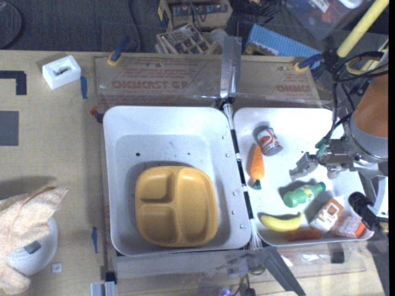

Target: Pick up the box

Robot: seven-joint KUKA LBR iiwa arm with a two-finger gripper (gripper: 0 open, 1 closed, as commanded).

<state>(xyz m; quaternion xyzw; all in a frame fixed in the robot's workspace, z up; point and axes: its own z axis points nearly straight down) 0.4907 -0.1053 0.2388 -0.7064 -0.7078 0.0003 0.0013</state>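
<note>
The box (329, 214), small and orange and white, lies tilted near the front right corner of the right bin (290, 119). My gripper (303, 165) hangs over the middle of that bin, up and to the left of the box and apart from it. It is just above the green bottle (302, 194). The grey arm with its orange band (375, 110) comes in from the right edge. Nothing shows in the gripper.
In the right bin also lie a small can (268, 140), a carrot (255, 163), a banana (280, 221), a red item (303, 234) and an orange packet (352, 228) beside the box. The left bin (123, 128) holds a yellow divided tray (176, 204).
</note>
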